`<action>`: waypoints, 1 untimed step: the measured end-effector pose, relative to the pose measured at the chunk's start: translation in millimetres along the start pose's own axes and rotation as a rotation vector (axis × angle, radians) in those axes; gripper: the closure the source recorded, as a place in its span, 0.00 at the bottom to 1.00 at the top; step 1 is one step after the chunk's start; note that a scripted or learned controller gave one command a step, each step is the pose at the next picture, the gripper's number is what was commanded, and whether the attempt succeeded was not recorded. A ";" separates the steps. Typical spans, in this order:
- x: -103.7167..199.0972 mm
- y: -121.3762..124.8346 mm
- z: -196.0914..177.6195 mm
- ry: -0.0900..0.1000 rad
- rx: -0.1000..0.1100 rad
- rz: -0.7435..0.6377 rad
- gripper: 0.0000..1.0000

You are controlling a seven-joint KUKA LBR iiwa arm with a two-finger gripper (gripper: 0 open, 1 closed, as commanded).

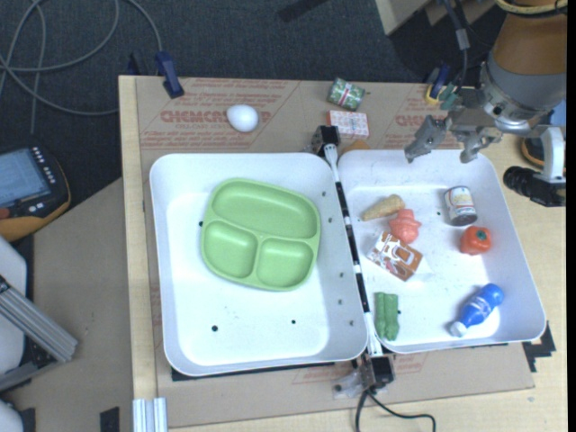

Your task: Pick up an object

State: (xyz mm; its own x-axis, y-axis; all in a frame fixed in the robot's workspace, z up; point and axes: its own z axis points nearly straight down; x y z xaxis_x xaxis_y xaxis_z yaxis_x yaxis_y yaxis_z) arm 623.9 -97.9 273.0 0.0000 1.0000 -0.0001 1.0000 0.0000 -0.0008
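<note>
Right bin (513, 268) holds clutter; claw (445, 144) spread wide above rim, arm cropped.

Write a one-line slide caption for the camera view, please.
Open two-finger hand above right white bin holding small items; green three-compartment plastic plate in left white bin.

Both bins are plain white: the left bin (180, 313) carries a light green divided plate (261, 234). In the right bin (517, 268) lie a tan pastry (382, 208), a red-orange toy (405, 227), a red-and-white printed packet (396, 257), a silver can (461, 205), a red tomato with green stem (475, 239), a blue bottle with white cap (477, 308) and a dark green piece (386, 315).
</note>
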 end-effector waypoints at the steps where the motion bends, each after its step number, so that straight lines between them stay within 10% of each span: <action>1: -23.5 -26.2 102.5 0.000 0.001 0.001 0.00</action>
State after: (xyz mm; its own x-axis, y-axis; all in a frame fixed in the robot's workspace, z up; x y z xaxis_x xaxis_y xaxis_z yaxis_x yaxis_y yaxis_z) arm 597.6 -121.3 170.5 0.0009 1.0000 0.0001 1.0000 -0.0009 -0.0023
